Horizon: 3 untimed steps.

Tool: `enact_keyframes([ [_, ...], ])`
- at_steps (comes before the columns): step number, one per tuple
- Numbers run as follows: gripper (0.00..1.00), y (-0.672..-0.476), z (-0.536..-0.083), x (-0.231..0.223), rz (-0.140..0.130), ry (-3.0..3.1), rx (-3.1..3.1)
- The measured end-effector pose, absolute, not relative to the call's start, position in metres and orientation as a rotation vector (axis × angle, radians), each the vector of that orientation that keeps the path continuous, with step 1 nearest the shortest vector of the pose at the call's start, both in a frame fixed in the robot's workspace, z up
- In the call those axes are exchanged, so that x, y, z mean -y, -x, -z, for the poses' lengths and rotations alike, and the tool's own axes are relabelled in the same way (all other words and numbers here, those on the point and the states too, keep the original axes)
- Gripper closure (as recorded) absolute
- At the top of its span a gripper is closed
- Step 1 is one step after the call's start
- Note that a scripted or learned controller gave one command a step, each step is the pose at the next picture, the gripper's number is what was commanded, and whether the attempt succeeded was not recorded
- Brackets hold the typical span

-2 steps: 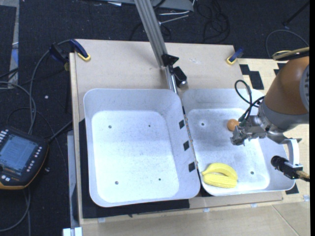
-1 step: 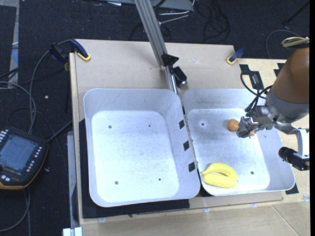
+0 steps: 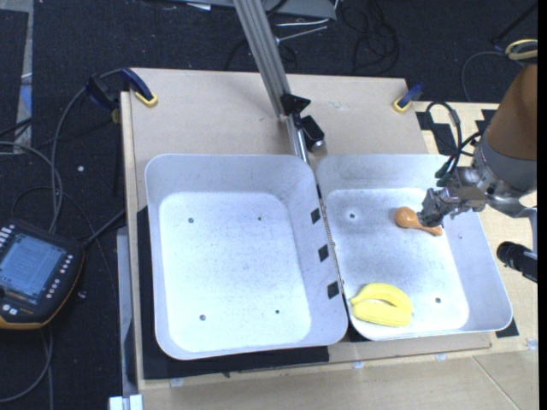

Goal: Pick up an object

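Two items, right bin point(image 3: 479, 272) | fingers point(image 3: 434, 210) beside orange piece point(image 3: 408, 219), spread unclear | banana point(image 3: 382, 305) apart, near front

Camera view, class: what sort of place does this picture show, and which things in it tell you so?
Most likely a robotics lab test bench: two white bins on a board clamped at its corners, a robot arm's gripper over an orange object, loose cables and a handheld control pendant on the dark floor.

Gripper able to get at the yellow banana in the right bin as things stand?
Probably yes. The banana lies in the open near the front wall of the right bin, nothing on it. The gripper sits farther back by the orange object.
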State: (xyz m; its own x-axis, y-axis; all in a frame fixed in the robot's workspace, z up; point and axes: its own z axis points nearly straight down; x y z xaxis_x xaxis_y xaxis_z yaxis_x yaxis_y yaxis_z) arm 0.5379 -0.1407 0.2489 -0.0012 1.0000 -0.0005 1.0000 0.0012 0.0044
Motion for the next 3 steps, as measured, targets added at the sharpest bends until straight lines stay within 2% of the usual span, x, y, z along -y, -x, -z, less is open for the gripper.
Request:
enact_keyframes([
  [3,1.0,-0.526,-0.238,-0.022,0.0,-2.216,-2.228],
])
